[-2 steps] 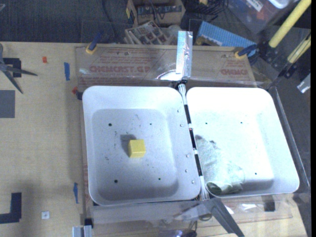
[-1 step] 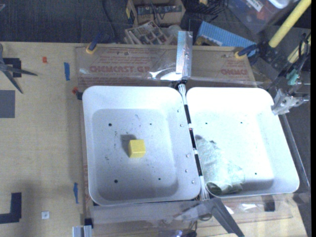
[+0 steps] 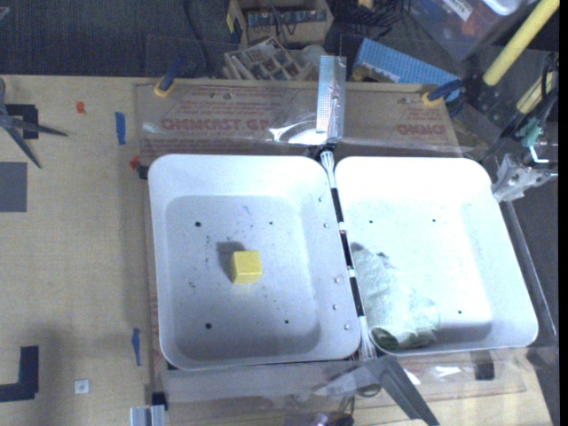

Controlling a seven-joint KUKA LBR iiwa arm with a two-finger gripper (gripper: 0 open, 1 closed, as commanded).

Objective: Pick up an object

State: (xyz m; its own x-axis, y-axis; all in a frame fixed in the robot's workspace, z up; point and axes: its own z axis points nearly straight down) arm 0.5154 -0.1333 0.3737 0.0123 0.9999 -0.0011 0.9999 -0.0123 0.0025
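Note:
A small yellow cube (image 3: 247, 266) lies on the floor of the left bin (image 3: 177, 185), a little left of its middle. A crumpled pale roll of cloth or paper with a greenish end (image 3: 395, 307) lies in the right bin (image 3: 444, 185), along its left wall and reaching to the near edge. My gripper (image 3: 517, 172) hangs at the right edge of the view, just outside the right bin's far right corner, partly cut off and mixed with cables. It is well away from both objects.
The two bins meet at a raised divider (image 3: 342, 238). A cardboard sheet under clear plastic (image 3: 231, 121) lies behind them, and clutter and a yellow pole (image 3: 524, 29) stand at the back. Bare bench stretches to the left (image 3: 71, 238).

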